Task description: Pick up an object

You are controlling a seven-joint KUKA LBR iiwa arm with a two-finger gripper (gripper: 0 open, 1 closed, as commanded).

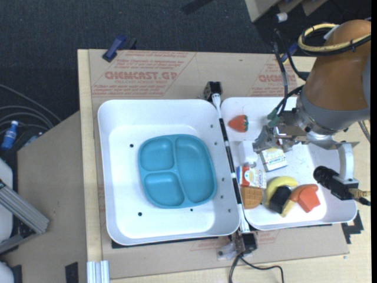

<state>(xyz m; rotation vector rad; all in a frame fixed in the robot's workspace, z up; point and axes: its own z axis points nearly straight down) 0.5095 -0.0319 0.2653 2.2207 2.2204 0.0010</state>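
On the bench, your two shallow white bins: left bin (112, 158) carries a blue divided plastic plate (177, 170); right bin (339, 214) crowds the toy food together within reach. Gripper (272, 141) hangs just above the small white-yellow carton (273, 158); whether it's open or closed, cannot tell. Red strawberry (238, 122) sits apart. Dark carpet surrounds.
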